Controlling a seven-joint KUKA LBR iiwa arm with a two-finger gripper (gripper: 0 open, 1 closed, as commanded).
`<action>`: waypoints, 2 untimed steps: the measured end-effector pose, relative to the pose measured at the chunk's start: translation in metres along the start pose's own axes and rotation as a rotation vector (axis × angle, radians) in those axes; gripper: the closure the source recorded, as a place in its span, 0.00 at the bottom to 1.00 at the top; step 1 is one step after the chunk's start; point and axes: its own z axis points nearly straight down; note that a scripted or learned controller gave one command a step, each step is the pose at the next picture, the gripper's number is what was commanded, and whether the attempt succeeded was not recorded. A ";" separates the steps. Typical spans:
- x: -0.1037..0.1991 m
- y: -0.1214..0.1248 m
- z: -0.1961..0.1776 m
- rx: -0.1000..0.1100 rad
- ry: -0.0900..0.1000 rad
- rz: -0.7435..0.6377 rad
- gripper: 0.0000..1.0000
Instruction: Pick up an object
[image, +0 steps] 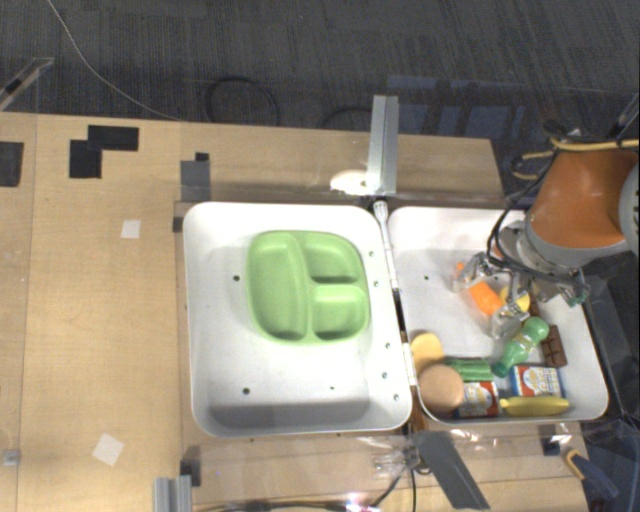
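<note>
My gripper (493, 288) hangs low over the middle of the right bin (430, 245), under the orange wrist band. A small orange object (484, 298) lies right at the gripper's tip, partly covered by its metal parts. Whether the gripper touches it is unclear. Just below the gripper a green bottle (524, 342) lies tilted.
The right bin's front holds a pale yellow disc (426, 347), a brown bun (440, 386), a banana (536, 406), a small carton (538, 379) and a brown bar (556, 346). A green divided plate (305, 285) sits in the left bin (215, 330). A metal post (383, 150) stands behind the bins.
</note>
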 end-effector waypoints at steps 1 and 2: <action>-0.006 0.000 -0.016 0.006 -0.013 -0.005 1.00; -0.006 0.000 -0.015 0.006 -0.012 -0.006 0.00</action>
